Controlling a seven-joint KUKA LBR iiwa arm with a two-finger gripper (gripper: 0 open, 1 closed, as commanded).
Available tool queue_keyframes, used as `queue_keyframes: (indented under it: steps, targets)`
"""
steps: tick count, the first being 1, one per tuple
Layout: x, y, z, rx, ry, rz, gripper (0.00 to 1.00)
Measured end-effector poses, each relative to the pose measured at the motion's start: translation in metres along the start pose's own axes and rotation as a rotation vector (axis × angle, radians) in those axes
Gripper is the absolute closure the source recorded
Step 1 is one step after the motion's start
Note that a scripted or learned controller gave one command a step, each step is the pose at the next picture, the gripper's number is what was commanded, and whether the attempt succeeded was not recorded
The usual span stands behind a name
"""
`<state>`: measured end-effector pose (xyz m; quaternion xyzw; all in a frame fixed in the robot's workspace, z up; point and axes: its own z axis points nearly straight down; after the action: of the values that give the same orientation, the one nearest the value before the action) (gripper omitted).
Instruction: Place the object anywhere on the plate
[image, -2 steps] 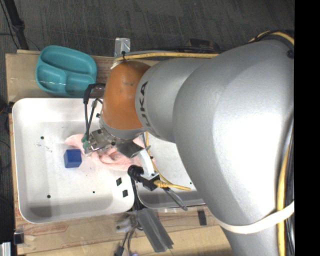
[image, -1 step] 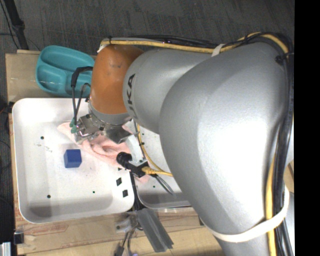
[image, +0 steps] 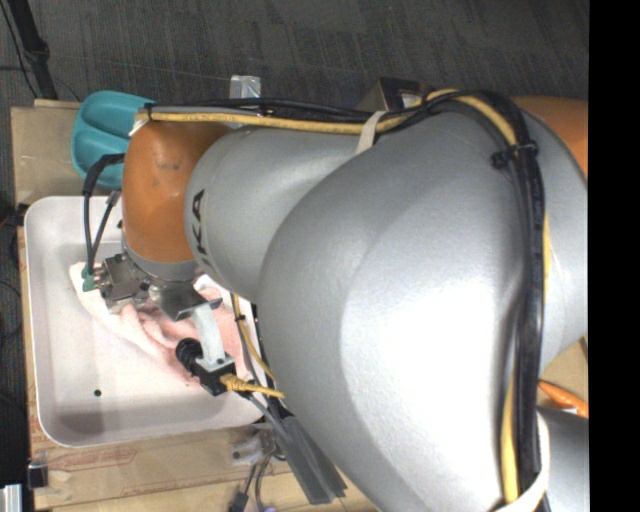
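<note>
Arm (image: 400, 280) of grey metal covers most of the view, with its orange band (image: 165, 200) above the wrist. The gripper (image: 135, 285) is low inside the left white bin (image: 60, 400), just over a pink and white cloth (image: 150, 330) that lies there. I cannot tell how the gripper stands. A teal object (image: 100, 130) sits behind the bin on the bench (image: 30, 130).

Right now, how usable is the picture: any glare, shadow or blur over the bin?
Camera view: the arm looms close with soft sheen, no harsh glare; its shadow darkens the white bin near the pink cloth; bin edges read fairly sharp.
</note>
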<state>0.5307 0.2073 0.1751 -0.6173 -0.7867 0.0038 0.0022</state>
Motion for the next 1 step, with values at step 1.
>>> queue_keyframes:
  steps: [1]
  targets:
    - [0.0117, -0.0384, 0.0219, -0.001, -0.001, 0.052, 1.00]
